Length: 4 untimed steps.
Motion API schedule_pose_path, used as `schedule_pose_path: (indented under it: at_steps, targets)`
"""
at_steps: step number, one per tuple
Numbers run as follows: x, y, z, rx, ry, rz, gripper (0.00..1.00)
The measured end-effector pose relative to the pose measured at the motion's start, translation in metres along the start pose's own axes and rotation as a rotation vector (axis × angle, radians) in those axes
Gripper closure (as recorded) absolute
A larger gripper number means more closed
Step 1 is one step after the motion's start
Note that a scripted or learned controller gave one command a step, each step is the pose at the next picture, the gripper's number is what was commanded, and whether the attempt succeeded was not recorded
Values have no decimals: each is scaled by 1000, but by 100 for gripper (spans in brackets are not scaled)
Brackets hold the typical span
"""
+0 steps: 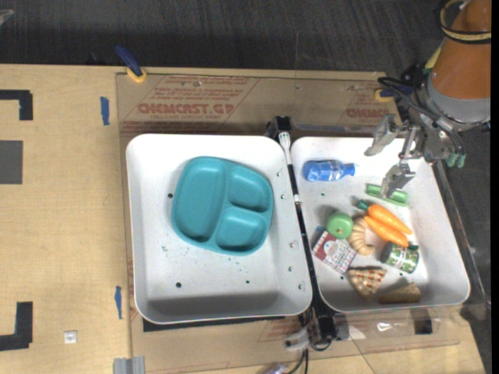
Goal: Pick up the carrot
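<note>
The orange carrot (387, 221) lies tilted in the right bin (448, 209), among a pile of toy food. My gripper (391, 164) hangs above the bin's far right part, up and slightly right of the carrot and apart from it. Its two grey fingers (398, 178) are spread open with nothing between them. One fingertip hovers over a small green stick-shaped item (387, 194) that lies just beyond the carrot.
Around the carrot are a green apple (340, 225), a red-and-white packet (333, 253), a green can (401, 258), a tan ring-shaped snack (362, 238) and a bread piece (366, 279). A blue bottle (327, 170) lies farther back. The left bin (156, 271) holds a teal divided plate (222, 205).
</note>
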<state>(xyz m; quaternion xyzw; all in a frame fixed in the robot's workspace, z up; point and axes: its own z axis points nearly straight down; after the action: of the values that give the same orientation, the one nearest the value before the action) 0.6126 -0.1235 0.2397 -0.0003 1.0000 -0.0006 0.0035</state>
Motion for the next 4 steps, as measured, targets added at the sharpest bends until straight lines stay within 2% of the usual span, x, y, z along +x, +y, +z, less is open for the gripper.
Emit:
schedule_pose_path:
  at_steps: [1,2,3,4]
  targets:
    - [53,-11,139,-4,9,-131,0]
    - [47,-10,123,1,-9,-134,100]
    - [94,-101,117,0,0,-637,100]
    - [90,-98,115,3,-10,-643,0]
